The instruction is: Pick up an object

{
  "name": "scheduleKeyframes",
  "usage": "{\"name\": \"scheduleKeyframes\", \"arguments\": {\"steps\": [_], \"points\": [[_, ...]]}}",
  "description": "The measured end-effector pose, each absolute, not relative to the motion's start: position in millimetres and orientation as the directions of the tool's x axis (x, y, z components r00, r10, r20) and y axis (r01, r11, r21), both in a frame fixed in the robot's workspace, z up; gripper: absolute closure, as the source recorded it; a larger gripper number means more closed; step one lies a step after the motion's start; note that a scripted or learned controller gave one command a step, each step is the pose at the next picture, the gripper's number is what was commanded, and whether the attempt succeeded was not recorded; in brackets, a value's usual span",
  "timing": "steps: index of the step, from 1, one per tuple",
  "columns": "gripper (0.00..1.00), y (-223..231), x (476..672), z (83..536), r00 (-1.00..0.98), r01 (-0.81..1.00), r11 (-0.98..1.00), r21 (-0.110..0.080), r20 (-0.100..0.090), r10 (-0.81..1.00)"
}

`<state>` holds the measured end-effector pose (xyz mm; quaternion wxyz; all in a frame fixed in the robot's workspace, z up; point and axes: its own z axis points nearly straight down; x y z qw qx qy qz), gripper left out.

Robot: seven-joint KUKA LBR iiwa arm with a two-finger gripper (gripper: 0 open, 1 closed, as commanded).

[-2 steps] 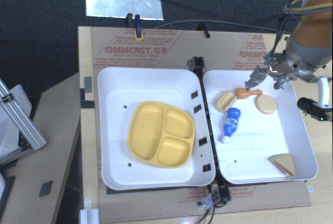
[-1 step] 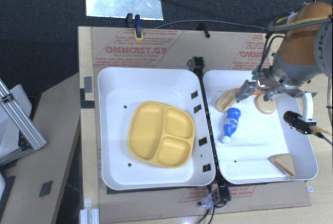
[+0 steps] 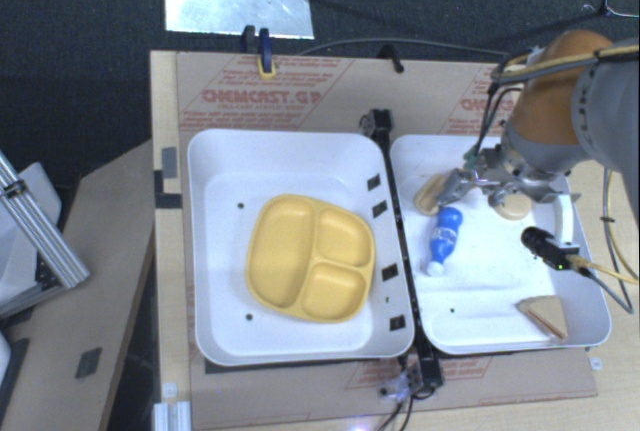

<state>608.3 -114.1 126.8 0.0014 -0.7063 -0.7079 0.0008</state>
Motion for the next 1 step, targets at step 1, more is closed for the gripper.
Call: {"name": "scheduleKeyframes", "arguments": {"steps": [1], "points": [[0.00, -114.1, 610.4, 86.0, 0.000, 1.000, 0.000, 0.004, 0.000, 1.000]]}}
